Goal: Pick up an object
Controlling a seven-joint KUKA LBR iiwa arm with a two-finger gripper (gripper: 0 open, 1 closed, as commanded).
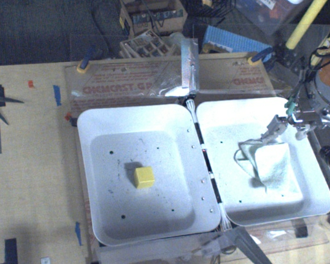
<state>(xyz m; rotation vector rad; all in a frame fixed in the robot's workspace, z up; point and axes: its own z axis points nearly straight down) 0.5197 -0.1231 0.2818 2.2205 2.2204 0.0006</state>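
Claw (274,129) sits over the upper right part of the right bin (313,202), reaching in from the right edge. Finger state cannot be read at this resolution; unclear whether anything is gripped. Directly below and left of the claw lies a pale, translucent object (268,164), apparently a clear plastic item with a thin dark outline along its left side, on the floor of the right bin. Its upper edge is close to the claw tip; contact cannot be confirmed.

Left bin (96,128) touches the right bin along the centre seam. On its floor, a little left of centre, rests a small yellow block (144,177), well apart from the claw. Dark specks are scattered over the floor of this bin.

Both bins rest on the wooden tabletop (31,167). A strip of blue tape (57,95) is stuck on the tabletop left of the bins.
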